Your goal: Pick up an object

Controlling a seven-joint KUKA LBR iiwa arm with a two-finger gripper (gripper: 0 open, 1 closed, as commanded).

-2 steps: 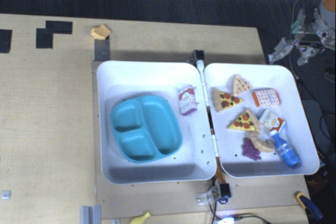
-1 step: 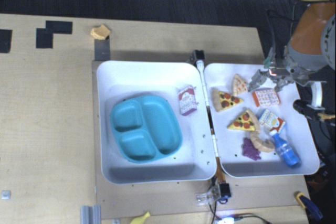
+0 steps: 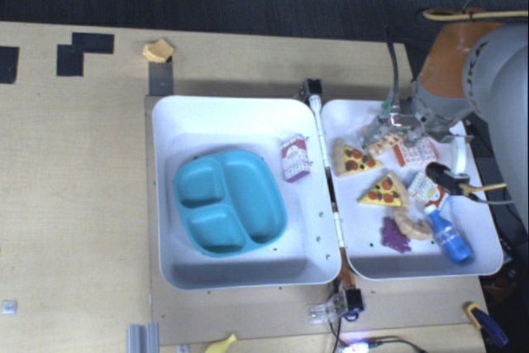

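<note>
Grey end effector (image 3: 395, 125) hangs low over the right bin (image 3: 488, 260); its opening can't be told.

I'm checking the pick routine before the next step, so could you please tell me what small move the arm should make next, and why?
Probably a short, straight descent. The hand sits over the back of the right bin, just above a cluster of toys beside the pizza slice, and nothing is visibly held yet. Whether its tips are spread can't be judged from this view, so lowering slowly seems safest.
</note>
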